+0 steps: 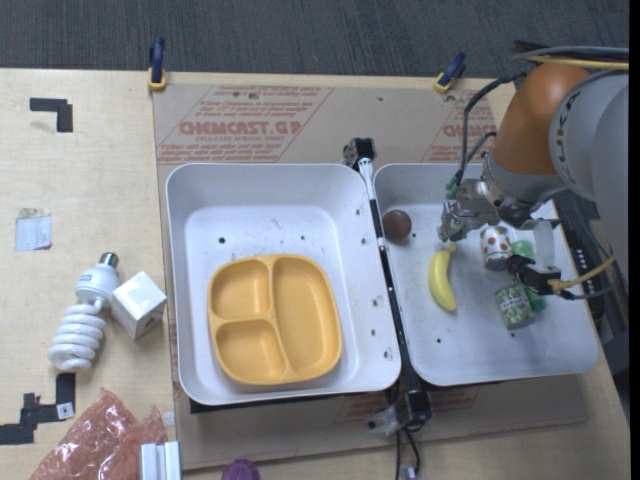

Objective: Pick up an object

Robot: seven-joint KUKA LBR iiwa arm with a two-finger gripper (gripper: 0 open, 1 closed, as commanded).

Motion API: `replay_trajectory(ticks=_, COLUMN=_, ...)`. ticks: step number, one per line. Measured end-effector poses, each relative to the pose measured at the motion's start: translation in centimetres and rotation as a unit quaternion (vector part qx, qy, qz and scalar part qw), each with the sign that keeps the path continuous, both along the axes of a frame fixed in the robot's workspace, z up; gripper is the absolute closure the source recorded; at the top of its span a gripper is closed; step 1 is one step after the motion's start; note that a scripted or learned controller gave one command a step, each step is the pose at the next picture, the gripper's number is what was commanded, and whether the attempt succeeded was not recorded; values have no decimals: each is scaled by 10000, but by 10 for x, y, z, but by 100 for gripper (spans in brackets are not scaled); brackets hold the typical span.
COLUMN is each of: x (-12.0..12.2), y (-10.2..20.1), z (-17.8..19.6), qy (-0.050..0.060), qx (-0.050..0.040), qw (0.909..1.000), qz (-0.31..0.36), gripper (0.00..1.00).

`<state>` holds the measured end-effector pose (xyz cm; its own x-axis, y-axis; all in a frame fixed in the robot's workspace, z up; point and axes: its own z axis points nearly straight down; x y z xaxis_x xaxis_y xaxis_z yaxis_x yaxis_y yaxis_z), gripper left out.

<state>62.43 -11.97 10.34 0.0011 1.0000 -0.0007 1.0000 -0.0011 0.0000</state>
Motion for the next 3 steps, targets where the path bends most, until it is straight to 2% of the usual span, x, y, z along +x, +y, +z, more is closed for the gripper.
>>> replay_trajectory(ticks=1, x=-88, y=0, z=-11, qy=0, qx=3, qw=10000, qz=-5, gripper=0)
replay_trajectory(ticks=2, x=-147, y=8, z=-11, qy=-1, qx=4, qw=10000, qz=-4, gripper=0)
replay_trajectory(ticks=3, x=-145, y=8, z=-1, qy=-14, qx=4, qw=10000, qz=-14, gripper=100)
